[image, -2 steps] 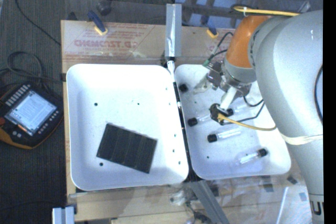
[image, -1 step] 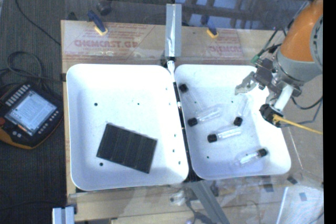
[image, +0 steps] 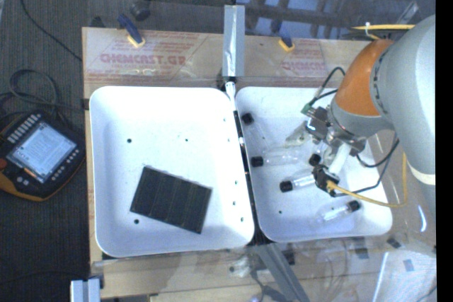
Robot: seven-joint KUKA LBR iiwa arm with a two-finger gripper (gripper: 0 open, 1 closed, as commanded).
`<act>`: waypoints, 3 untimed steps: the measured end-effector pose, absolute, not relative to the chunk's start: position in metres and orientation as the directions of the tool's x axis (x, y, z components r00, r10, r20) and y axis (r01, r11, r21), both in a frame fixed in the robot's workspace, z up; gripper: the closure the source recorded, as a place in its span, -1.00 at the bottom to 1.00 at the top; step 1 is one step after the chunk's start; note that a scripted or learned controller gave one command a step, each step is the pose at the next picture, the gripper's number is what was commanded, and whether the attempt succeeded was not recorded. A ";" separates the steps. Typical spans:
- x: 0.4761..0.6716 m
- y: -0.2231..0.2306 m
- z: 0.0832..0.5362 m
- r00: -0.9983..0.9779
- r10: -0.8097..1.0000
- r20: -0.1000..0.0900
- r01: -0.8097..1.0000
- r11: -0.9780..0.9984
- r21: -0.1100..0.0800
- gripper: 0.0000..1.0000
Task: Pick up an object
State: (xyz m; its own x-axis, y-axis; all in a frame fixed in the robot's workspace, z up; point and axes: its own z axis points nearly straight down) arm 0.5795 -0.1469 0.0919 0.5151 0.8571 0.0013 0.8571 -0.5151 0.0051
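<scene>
Item: black-capped clear tube [image: 297,184], right bin [image: 279,113], lying near-left of gripper [image: 317,131]; I cannot tell its grip state.

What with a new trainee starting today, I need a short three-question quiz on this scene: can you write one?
1. True or false: the dark rectangular panel lies in the left bin as the view shows it.
2. Which bin is the arm reaching over? A) the left bin B) the right bin
3. Fill in: the clear tubes in the right bin have ___ caps.

Key: 1 true; 2 B; 3 black.
</scene>
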 end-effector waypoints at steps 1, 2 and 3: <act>0.529 -0.095 0.091 0.548 0.836 0.004 0.836 -0.548 0.008 -1.00; 0.530 -0.095 0.100 0.549 0.836 0.007 0.836 -0.549 0.009 1.00; 0.522 -0.005 0.183 0.922 0.387 -0.004 0.387 -0.922 0.000 1.00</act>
